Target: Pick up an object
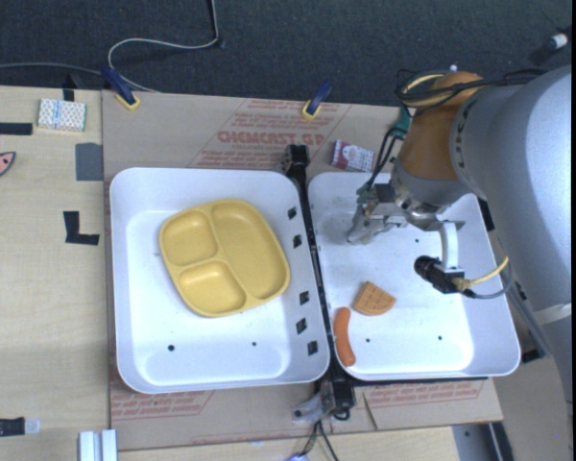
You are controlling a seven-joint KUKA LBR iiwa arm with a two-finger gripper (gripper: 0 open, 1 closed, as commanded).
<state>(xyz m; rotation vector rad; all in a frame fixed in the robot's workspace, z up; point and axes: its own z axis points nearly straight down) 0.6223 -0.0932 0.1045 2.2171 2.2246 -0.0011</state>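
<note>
Right bin [480, 353], two loose items on its floor. Waffle [373, 300], tan, wedge-shaped, lies near bin centre, toward 6 o'clock from the claw [363, 229] and clearly apart from it. Sausage [344, 335], orange-red, lies lengthwise along the bin's left wall near the front corner, at about 7 o'clock from the waffle and close to it, not touching as far as can be seen. Both lie flat on the white floor.

Claw sits low over the upper left part of the right bin, near the divider between bins. Metal fingers point toward 8 o'clock. Too small and blurred to tell how far apart the fingers stand; nothing seen between them.

Arm [518, 152] enters from 3 o'clock, large grey body filling the right side, orange band [432, 147] above the wrist, wrist tilted down and to the left into the bin. A black fitting with a yellow cable hangs beside the wrist, at 4 o'clock from the claw.

Left bin [134, 344] holds a yellow tray [226, 255], three compartments, turned at a slant, resting in the bin's upper middle.

Both bins sit on cardboard on the bench [38, 257].
</note>
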